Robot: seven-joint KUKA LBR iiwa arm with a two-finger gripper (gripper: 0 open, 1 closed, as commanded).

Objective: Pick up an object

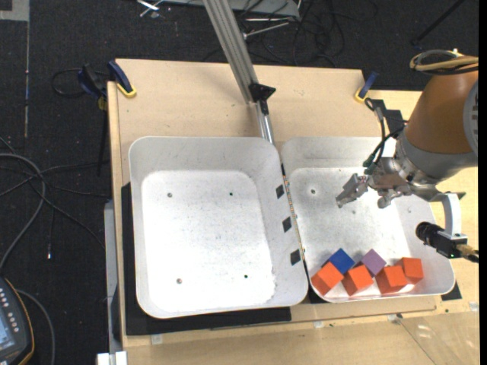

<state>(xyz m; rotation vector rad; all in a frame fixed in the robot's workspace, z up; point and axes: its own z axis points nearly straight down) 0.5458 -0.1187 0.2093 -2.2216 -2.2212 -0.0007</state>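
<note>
Your targets are the small blocks bunched along the near wall of the right bin: an orange block at the end nearest the divider, a blue block just behind it, another orange block touching the first, a purple block behind that, then two more orange blocks and toward the bin's outer corner. They look like rigid painted cubes, probably light wood or foam, so you can expect them to take a firm squeeze without deforming; the smooth faces may slip if the pinch lands on an edge. Take hold across two flat opposite faces. Because they sit touching one another and against the bin wall, there is little room for a finger between them; the blue block, standing slightly proud behind the row, seems the easiest to straddle.

The gripper hangs over the middle of the right bin, well apart from the blocks and farther from the near wall than they are. Its fingers stand spread apart with nothing between them. You would need to bring it toward the near wall and down before closing.

The left bin sits beside the right bin, sharing the divider, and a metal pole slants in from beyond the bins
</note>
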